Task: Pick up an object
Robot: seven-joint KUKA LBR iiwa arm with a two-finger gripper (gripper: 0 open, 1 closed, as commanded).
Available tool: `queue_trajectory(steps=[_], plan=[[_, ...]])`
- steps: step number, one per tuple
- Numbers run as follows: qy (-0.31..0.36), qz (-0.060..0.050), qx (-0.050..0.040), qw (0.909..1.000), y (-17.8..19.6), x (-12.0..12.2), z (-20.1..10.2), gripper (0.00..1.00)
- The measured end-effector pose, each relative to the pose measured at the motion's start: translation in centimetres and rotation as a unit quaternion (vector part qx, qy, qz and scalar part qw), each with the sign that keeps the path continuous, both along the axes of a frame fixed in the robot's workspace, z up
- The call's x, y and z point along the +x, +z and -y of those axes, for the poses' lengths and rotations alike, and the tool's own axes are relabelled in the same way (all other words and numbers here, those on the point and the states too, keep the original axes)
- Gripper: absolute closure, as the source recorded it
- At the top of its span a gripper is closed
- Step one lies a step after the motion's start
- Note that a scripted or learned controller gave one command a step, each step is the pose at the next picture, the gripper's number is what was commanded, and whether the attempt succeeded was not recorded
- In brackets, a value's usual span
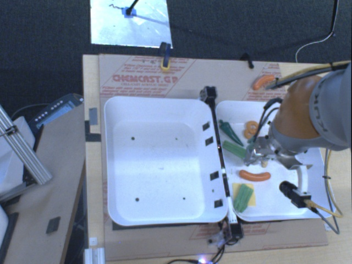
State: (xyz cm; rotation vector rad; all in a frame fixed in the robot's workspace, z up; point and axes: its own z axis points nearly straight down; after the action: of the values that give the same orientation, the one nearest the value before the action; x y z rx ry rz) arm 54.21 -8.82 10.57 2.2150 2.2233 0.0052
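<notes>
The right bin (275, 205) holds several small toy foods: an orange sausage (254, 175), a green pod on a yellow piece (243, 196), a green strip (235, 149), a dark green piece (227, 130) and an orange ring (251, 129). My gripper (256, 156) hangs low over the bin's middle, just above the sausage and right of the green strip. The grey arm with its orange band (297, 111) covers the bin's right half.
The left bin (159, 158) lies beside the right one, with a black divider (217, 147) between them. An orange object (263, 82) lies on the board behind the right bin. Cables trail at the right edge.
</notes>
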Motion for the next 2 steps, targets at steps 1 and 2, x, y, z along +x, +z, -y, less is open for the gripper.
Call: queue_trajectory(steps=[1,2], plan=[[-0.002,0.003,-0.0015,1.0,-1.7,2.9,6.4,1.0],[0.0,0.0,-0.0005,1.0,-2.0,4.6,7.3,1.0]])
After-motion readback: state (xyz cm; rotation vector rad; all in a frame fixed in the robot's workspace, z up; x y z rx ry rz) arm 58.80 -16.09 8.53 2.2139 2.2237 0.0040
